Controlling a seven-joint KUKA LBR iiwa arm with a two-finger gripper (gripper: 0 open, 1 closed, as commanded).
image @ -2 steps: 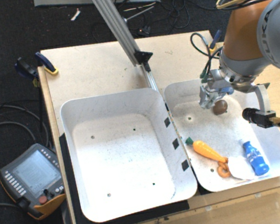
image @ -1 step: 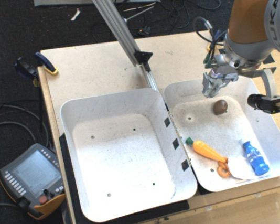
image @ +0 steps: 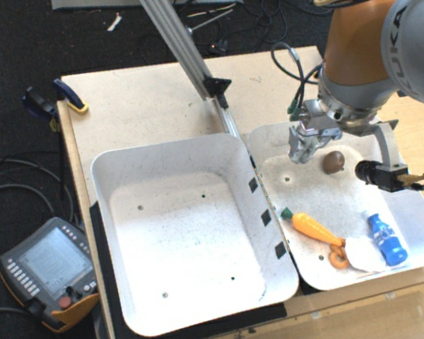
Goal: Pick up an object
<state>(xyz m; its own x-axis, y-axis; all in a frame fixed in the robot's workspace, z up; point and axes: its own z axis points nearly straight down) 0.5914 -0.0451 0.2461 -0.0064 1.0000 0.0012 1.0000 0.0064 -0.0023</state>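
My gripper (image: 303, 149) hangs over the far part of the right bin (image: 310, 273), with nothing visible between its fingers. Just to its right a small brown ball (image: 333, 161) lies on the bin floor, apart from the fingers. Nearer the front lie an orange toy carrot (image: 313, 226) with a green tip, a small brown ring (image: 339, 258), a white round piece (image: 362, 254) and a blue bottle (image: 386, 239).
The left bin (image: 111, 189) sits beside the right one, sharing a raised middle wall (image: 266, 212). A slanted metal rail (image: 178, 41) crosses the bench behind the bins. A teach pendant (image: 47, 268) lies on the floor at the left.
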